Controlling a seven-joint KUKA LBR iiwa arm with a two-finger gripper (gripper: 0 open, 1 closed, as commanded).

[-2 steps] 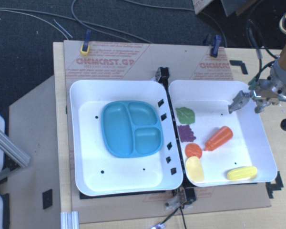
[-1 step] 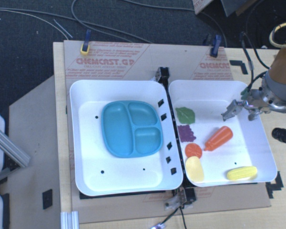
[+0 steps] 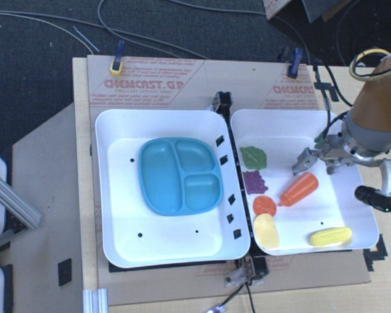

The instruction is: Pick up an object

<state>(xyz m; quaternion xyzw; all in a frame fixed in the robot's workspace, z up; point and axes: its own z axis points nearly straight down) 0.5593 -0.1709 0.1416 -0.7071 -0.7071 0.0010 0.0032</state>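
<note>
Bench, seen from above at a slant. Left bin (image 3: 117, 175) carries a blue divided tray (image 3: 180, 175), set slightly askew, otherwise unoccupied floor around it. Right bin (image 3: 352, 194) carries all the loose pieces. The arm (image 3: 375, 109) comes in from the right edge, grey with the orange section above the wrist, wrist low over the upper right part of the right bin.

Gripper (image 3: 309, 163) hangs just above the upper end of the orange carrot (image 3: 299, 189). Fingers appear parted, a gap visible between the two metal tips, nothing held between them. Touching or just clear of the carrot: cannot tell from this angle.

Key relation: the carrot lies just below and slightly left of the fingertips in the view. Its long axis runs on a diagonal, thick end up and right toward the gripper, narrow end down and left toward the red round piece (image 3: 264, 205), which it nearly touches. Judgement: the carrot is the nearest candidate by a clear margin. A grasp would want the fingers closing across that diagonal, not along it, and nearer the middle of the body than the current position over the thick end.

Other pieces, well clear of the fingertips: pale yellow piece (image 3: 266, 231) at the lower left of the right bin, yellow corn-like piece (image 3: 331, 237) lower right, green leaf piece (image 3: 253, 156) and purple piece (image 3: 255, 182) along the left wall.

Nothing lifted yet.
</note>
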